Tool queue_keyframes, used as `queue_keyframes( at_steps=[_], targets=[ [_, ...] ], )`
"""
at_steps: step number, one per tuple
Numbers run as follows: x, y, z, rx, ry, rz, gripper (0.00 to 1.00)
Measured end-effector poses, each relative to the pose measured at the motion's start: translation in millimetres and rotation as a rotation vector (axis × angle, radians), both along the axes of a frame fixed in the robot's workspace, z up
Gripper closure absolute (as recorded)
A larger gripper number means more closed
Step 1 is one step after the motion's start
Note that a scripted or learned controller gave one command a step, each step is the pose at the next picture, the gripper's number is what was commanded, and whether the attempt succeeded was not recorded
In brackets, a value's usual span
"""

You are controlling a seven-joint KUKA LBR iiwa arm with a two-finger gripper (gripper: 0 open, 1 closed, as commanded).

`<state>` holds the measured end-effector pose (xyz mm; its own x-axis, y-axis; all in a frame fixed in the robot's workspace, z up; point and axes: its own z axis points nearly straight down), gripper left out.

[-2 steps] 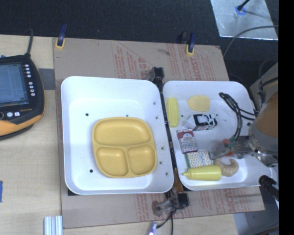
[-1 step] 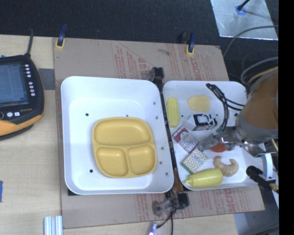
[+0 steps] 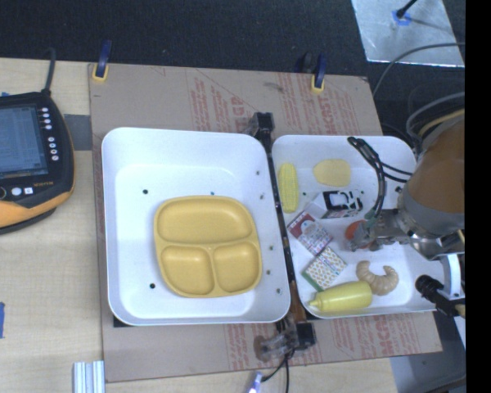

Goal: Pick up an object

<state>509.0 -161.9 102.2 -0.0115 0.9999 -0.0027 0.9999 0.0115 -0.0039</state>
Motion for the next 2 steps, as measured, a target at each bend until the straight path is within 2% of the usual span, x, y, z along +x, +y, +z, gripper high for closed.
queue_keyframes(
  at_steps=[1, 2],
  targets=[
    [23.8, 56.3, -10.3, 0.001, -0.004, -0.003, 1.0],
    [23.0, 48.0, -9.0, -0.01, -0.004, -0.014, 0.0]
  ],
)
